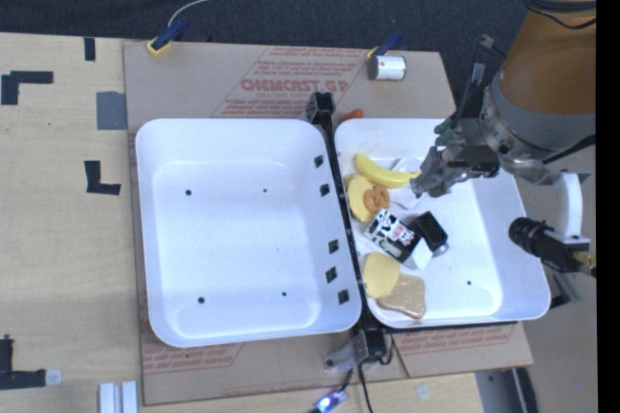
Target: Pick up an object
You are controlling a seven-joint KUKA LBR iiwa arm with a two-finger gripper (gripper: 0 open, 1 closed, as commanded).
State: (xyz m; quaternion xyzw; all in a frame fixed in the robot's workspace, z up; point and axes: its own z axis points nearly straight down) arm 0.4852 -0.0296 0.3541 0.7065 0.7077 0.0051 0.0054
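Note:
The right bin holds a yellow banana, an orange round piece, a black-and-white patterned box, a small black block, a pale yellow round piece and a tan bread slice. My gripper hangs over the right bin just right of the banana's tip, above the black block. It carries nothing that I can see.
The left bin lies beside the right one, with a black divider between them. A small silver cylinder and clamps sit on the cardboard behind the bins. The arm's bulk covers the right bin's far right corner.

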